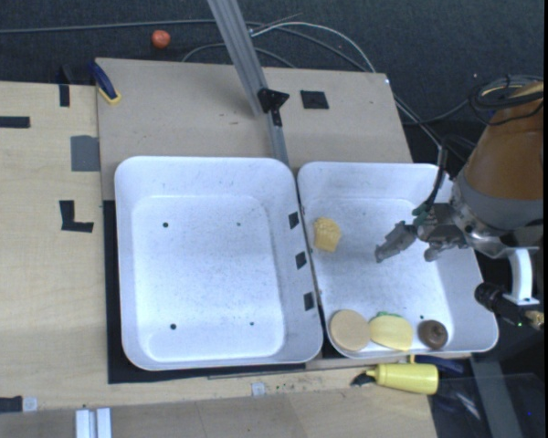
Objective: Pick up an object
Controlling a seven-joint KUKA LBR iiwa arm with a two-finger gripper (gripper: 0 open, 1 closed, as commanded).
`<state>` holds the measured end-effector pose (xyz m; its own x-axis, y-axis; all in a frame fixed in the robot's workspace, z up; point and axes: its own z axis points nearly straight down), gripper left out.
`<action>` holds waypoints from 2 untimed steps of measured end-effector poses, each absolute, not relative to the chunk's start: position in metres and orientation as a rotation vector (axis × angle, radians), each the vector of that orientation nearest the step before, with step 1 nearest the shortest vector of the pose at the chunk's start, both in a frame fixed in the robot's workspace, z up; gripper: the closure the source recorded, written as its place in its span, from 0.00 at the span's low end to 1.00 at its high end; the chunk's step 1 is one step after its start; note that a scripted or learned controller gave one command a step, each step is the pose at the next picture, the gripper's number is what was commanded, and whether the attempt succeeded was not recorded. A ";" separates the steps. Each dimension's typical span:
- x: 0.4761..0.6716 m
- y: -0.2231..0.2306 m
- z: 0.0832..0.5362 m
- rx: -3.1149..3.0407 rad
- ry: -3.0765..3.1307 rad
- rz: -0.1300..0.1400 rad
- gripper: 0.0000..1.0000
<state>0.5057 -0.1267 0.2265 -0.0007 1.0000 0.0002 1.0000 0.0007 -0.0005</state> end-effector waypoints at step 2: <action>0.515 -0.069 0.350 -2.220 -2.227 -0.005 0.00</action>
<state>0.5153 -0.0695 0.3501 -0.0035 1.0000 -0.0001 1.0000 0.0035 0.0043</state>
